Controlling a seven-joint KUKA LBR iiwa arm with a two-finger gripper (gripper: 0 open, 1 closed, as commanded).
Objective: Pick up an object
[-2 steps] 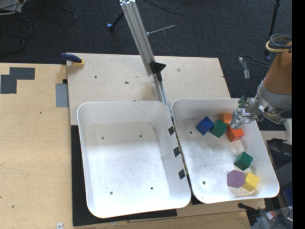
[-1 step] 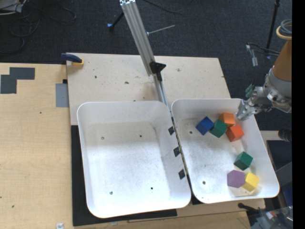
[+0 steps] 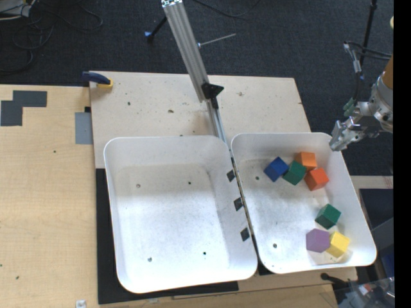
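Note:
The right bin (image 3: pixel 282 252) holds several small blocks. A blue block (image 3: pixel 276 169), a green block (image 3: pixel 295 173), an orange block (image 3: pixel 307 160) and a red-orange block (image 3: pixel 316 179) cluster near its far side. Another green block (image 3: pixel 328 215) lies lower down. A purple block (image 3: pixel 317 240) and a yellow block (image 3: pixel 338 244) sit side by side near the front right corner. My gripper (image 3: pixel 341 135) hangs at the bin's far right corner, above the rim, right of the orange block. Nothing shows between its fingers.
The left bin (image 3: pixel 167 217) stands beside the right one, with black clips along the shared wall. A slanted aluminium bar (image 3: pixel 192 56) rises behind the bins. A blue and yellow clamp (image 3: pixel 97 79) sits at the bench's far left corner.

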